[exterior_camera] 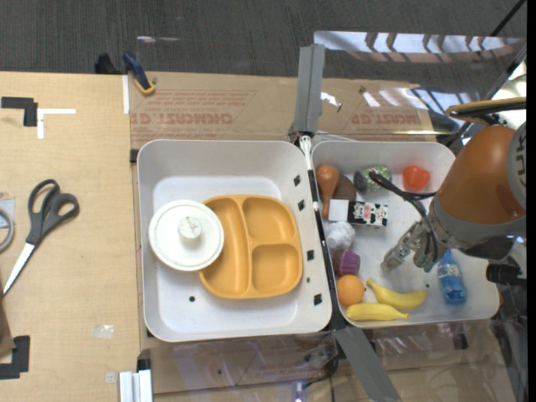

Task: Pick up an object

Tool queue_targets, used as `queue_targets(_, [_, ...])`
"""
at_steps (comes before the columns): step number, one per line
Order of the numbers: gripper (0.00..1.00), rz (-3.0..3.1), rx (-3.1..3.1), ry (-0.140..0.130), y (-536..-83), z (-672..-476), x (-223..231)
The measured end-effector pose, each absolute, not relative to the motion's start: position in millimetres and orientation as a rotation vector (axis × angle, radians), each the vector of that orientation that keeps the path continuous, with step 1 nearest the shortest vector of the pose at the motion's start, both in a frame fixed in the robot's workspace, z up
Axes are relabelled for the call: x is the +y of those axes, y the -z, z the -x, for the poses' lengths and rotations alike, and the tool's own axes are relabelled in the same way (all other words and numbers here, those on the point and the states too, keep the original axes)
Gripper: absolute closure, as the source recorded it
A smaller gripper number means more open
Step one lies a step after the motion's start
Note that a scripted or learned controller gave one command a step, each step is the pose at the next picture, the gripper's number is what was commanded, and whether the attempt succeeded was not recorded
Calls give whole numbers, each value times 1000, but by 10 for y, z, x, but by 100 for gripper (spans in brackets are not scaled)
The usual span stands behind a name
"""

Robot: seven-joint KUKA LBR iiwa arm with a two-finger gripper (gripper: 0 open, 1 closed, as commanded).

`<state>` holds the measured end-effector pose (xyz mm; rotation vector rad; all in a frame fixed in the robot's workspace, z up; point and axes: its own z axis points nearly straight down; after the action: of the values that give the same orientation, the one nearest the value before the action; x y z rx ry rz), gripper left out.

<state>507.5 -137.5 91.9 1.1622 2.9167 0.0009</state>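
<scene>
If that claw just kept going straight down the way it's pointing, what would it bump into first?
Probably bare bin floor. The gripper points down and slightly left in the right bin, above a gap with the bananas just below in the picture. Depth is hard to judge, so it might touch them.

Robot lab: white bins, cardboard-lined bench, scissors.

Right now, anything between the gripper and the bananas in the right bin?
In the camera view, bare white bin floor lies between the gripper and the bananas. The blue bottle sits off to the side.
</scene>
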Motion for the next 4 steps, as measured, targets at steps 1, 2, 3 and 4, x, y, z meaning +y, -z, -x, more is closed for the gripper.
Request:
queue_targets(1, [100, -744, 3049, 0, -926, -4787, -2217])
queue_targets(2, [100, -996, 2977, 0, -918, -5253, -1555])
queue_targets(3, [100, -1360, 2829, 1, -922, -5830, -1210])
queue_targets(4, [100, -956, 2990, 1, -929, -5696, -1582])
